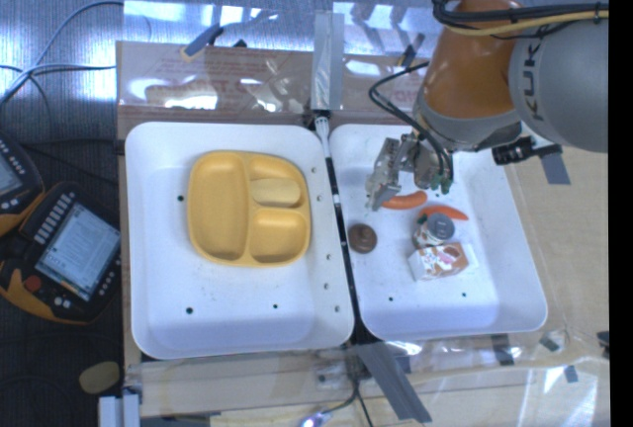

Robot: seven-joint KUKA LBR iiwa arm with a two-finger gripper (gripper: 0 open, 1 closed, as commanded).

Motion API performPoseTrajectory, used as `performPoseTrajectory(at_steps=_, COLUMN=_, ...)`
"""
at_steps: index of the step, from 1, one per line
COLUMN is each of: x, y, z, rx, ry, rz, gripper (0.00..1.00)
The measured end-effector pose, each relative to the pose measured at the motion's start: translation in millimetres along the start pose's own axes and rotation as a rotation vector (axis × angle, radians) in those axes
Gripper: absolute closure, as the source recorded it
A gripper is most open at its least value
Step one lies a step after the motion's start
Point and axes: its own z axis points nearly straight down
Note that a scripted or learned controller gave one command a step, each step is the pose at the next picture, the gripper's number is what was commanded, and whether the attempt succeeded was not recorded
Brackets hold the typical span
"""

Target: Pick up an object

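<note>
- Right now my gripper [394,180] hangs low over the upper middle of the right bin [514,301], its fingers spread a little with nothing between them that I can see.
- Just below the fingertips lies an orange carrot-like piece [404,202]; I judge it the nearest target.
- A second orange piece [447,213], a small grey-topped object [436,228], a crumpled white-and-red packet [440,260] and a brown round piece [363,237] sit close by.
- To do this well, I want the fingers straddling the carrot across its short width, then a straight descent until they reach the bin floor.
- I close only once both fingers flank it, since it looks slim and could roll aside.
- The yellow divided tray [249,208] in the left bin [158,297] stays out of it.
</note>
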Motion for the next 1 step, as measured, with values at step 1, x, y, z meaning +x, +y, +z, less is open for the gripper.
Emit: performPoseTrajectory(at_steps=1, x=-14.8, y=-14.4, z=-73.9, rx=-0.001, ry=-0.001, rz=0.187, gripper=1.0)
